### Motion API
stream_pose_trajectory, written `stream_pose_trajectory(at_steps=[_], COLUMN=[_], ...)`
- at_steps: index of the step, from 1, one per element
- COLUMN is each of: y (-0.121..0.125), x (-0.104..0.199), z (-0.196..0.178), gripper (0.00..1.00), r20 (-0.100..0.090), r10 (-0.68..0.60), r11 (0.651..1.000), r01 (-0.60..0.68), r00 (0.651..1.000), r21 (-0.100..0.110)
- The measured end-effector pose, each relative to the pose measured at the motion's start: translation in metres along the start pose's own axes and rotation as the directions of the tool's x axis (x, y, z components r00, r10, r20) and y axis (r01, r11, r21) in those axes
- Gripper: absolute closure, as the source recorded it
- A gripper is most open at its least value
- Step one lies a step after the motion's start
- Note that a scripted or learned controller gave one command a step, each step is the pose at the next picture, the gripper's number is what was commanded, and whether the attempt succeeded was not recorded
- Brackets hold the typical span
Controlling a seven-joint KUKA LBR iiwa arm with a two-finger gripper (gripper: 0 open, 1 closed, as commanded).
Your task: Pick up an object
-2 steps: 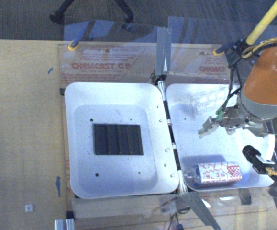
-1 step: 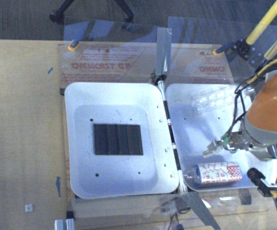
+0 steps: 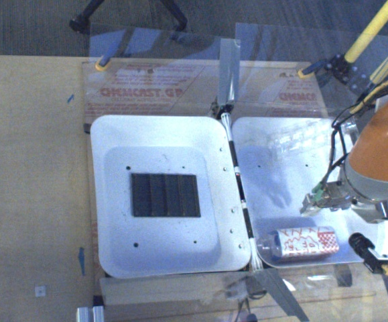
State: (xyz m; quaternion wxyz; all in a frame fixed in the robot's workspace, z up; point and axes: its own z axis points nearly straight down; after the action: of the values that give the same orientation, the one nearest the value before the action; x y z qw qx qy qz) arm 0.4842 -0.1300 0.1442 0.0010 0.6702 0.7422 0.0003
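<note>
1. Two shallow white bins sit side by side on the bench (image 3: 26,180); the left bin (image 3: 113,146) and the right bin (image 3: 261,139) almost touch along their inner edges
2. A dark ribbed rectangular pad (image 3: 165,195) lies flat near the middle of the left bin's floor, its long sides parallel to the bin's near edge; a few small dark holes dot the floor around it
3. A bottle (image 3: 299,243) with a clear body and a white label printed in red lies on its side along the near edge of the right bin, its clear end toward the bin's near left corner and its labelled end toward the right
4. A second, fully clear bottle (image 3: 297,143) lies toward the far right part of the right bin; it is faint and hard to make out against the white floor
5. The arm (image 3: 378,156) comes in over the right edge of the right bin, its orange band uppermost; the gripper (image 3: 317,200) hangs above the bin floor, just beyond the labelled bottle and apart from it; whether it is released or clenched cannot be told, and nothing can be seen in it
</note>
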Motion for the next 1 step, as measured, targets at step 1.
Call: stream_pose_trajectory(at_steps=[1], y=[0.0101], x=[-0.0108], z=[0.0555], gripper=[1.0], r20=[-0.003], r10=[0.282], r11=[0.959], r01=[-0.282], r00=[0.959], r21=[-0.003])
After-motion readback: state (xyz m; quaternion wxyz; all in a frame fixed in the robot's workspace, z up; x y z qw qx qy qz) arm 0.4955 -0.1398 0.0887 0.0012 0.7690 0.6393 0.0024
